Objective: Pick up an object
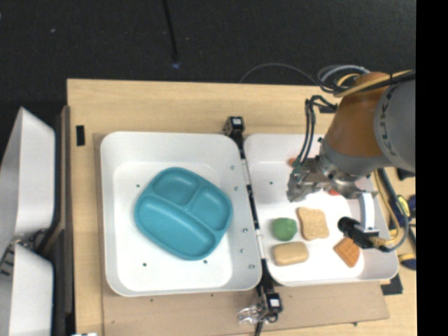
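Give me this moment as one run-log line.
gripper: over right bin, nothing seen held | nearest: toast slice, green ball | left bin: teal divided plate

KUKA iiwa arm (381,128): a thick, rounded grey casing with a broad orange band (350,121) above the wrist. Below the band sits a paler grey metallic wrist section. Thin black cables (309,128) run down the side of the arm toward the gripper (302,185), a small dark-and-silver assembly. Looped pale cables (336,75) arch over the top of the orange band.
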